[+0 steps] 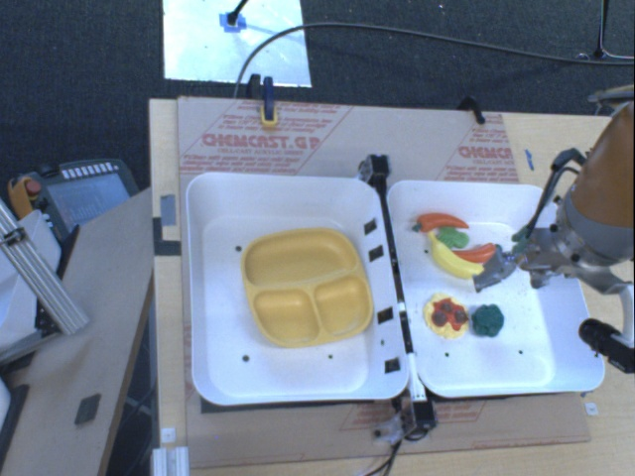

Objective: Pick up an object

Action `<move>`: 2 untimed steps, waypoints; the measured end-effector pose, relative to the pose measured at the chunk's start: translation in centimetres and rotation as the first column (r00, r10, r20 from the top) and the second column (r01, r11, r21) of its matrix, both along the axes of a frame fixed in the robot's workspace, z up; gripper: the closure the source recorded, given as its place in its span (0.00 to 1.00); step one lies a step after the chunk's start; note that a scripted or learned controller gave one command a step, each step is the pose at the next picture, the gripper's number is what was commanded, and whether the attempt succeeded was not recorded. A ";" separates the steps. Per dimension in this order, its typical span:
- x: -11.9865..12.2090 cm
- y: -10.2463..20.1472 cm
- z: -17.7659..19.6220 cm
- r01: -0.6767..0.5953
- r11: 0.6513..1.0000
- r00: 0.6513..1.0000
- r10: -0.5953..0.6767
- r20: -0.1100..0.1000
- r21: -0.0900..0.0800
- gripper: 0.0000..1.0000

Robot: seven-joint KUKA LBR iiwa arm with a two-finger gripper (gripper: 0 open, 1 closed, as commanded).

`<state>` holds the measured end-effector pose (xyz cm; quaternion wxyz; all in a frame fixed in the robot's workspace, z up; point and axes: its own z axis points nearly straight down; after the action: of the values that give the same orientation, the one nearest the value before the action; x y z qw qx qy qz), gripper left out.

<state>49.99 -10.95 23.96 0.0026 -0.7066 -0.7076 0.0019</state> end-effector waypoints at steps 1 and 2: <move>0.2 0.0 0.4 -0.002 1.000 1.000 0.002 0.008 -0.001 0.00; 0.9 -0.2 -4.1 0.001 1.000 1.000 -0.001 0.004 0.000 0.00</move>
<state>50.87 -11.18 19.83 0.0012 -0.7069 -0.7073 0.0006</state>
